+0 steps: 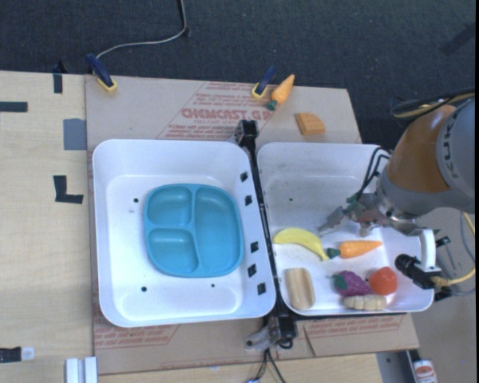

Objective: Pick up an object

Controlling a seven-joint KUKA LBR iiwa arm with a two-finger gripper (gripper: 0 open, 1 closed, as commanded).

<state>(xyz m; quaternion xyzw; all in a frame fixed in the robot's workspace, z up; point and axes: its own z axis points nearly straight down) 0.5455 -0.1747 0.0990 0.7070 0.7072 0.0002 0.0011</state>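
Observation:
The right bin (303, 162) holds a yellow banana (301, 242), an orange carrot (359, 249), a tan bun (298, 287), purple grapes (350, 282), a red tomato (383, 280) and a pale beige piece (365, 302) along its front. My gripper (347, 223) hangs low in this bin, just behind the carrot and right of the banana. Its grey fingers (329, 220) are spread open and nothing lies between them. The arm's wrist hides part of the bin's right wall.
A blue divided plate (195, 230) lies in the left bin (112, 214). Behind the bins, on the cardboard, rest a small orange toy (282, 90) and an orange block (310, 124). Clamps (102, 72) and a cable sit at the back.

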